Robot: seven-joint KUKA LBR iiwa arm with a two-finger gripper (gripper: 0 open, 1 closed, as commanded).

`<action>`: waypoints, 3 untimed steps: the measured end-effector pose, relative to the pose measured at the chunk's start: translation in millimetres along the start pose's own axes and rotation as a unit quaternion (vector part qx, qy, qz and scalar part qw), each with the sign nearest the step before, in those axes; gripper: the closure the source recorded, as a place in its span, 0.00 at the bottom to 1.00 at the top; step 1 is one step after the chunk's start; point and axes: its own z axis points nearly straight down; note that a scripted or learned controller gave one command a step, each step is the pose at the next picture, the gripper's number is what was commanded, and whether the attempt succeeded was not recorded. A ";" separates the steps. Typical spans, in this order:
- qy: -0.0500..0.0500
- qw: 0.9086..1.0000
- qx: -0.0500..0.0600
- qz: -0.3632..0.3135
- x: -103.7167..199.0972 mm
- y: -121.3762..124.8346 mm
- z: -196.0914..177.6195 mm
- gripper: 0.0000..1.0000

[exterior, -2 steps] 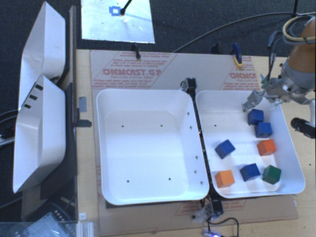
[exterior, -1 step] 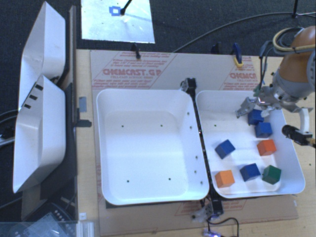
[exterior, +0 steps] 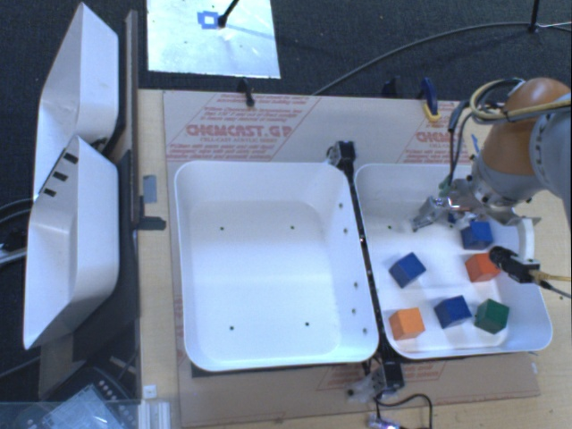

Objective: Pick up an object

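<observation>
A tan bench (exterior: 268, 119) bears two white bins (exterior: 268, 266) side by side.

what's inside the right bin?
Right bin holds six blocks: three blue, two orange, one green. The arm covers the far-right corner.
</observation>
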 end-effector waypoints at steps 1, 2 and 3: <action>-0.001 1.000 -0.003 0.000 -0.6 1.7 -13.8 1.00; -0.001 1.000 -0.004 0.000 2.3 -0.2 -57.4 1.00; -0.001 1.000 -0.005 0.000 0.4 -1.1 -121.0 1.00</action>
